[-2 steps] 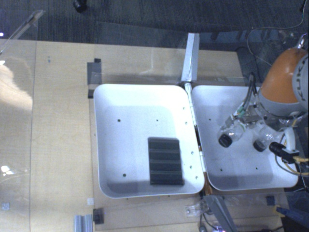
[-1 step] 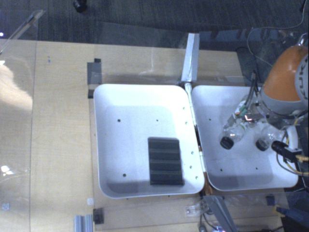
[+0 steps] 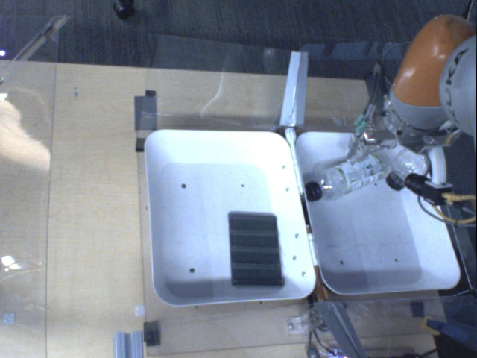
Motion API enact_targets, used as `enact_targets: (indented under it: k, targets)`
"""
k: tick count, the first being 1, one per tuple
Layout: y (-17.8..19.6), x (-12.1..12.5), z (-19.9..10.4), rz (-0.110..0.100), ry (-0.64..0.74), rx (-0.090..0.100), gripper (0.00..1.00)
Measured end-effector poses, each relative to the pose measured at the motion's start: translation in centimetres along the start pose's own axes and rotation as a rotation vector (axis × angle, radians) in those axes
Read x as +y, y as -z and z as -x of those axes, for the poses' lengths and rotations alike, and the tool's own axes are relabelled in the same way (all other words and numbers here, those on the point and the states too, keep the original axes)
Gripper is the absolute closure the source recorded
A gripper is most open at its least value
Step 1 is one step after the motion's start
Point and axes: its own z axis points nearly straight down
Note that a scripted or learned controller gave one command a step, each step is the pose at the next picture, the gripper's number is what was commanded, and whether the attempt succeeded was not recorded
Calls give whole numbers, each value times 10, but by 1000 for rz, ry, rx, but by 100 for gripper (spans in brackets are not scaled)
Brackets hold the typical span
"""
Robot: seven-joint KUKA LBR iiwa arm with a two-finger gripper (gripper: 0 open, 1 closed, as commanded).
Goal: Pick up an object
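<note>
We see the gripper (image 3: 378,161) low over the right bin (image 3: 387,267), near its far edge, under the grey wrist with the orange band. Its metal parts overlap the clear body of a plastic bottle (image 3: 350,179), so we cannot tell if the two sides are apart or closed on it, or if they only touch it. The bottle lies on its side and seems tilted. Its wide end is at the gripper, and its dark cap (image 3: 313,192) points away, toward the wall between the two bins. Further out, past this wall, the left bin (image 3: 179,222) holds a black ribbed block (image 3: 255,248), flat on the floor near the front edge and well apart from the gripper.
</note>
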Motion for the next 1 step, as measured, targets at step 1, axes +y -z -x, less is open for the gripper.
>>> enact_targets:
  k: [1]
  targets:
    - [0,0,0,-1,0,0,0]
